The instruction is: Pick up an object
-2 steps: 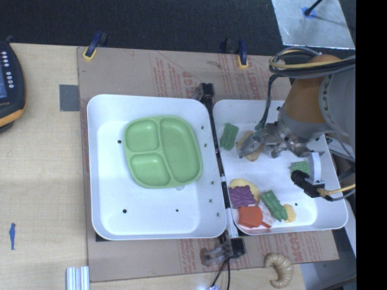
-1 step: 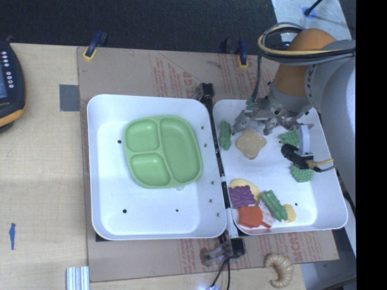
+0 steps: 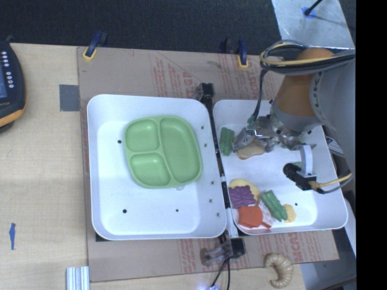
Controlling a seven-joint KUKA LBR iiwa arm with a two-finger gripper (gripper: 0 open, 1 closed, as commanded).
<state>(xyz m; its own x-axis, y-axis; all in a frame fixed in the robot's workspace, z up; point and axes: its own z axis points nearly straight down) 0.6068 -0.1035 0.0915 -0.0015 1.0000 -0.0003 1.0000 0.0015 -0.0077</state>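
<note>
A grey robot arm with an orange band reaches in from the right over two shallow white bins that sit side by side on a desk. The left bin [image 3: 106, 219] holds a light green divided plate [image 3: 162, 150] with three compartments, lying flat near the bin's middle. The right bin [image 3: 329, 219] holds the toy food.

The end effector [image 3: 251, 139] hangs low over the far left part of the right bin, right above a tan, bread-like piece [image 3: 249, 152]. Just left of it, against the bin's left wall, lies a small green vegetable piece [image 3: 226, 141]. The metal fingers are too cluttered in this view to tell whether they stand apart or together, and nothing can be confirmed between them.

Along the near edge of the right bin sits a cluster: purple grapes [image 3: 241, 195] resting on something yellow, an orange-red piece [image 3: 251, 216] and a green pod [image 3: 274, 205], all touching or nearly so. A tan croissant [image 3: 280, 269] lies outside the bins on the cardboard at the near edge.

The tan piece seems the likeliest target. To grasp it well, the fingers should straddle its narrow width, descend until they nearly meet the bin floor, then close and lift straight up, keeping clear of the green piece and the left wall.
</note>
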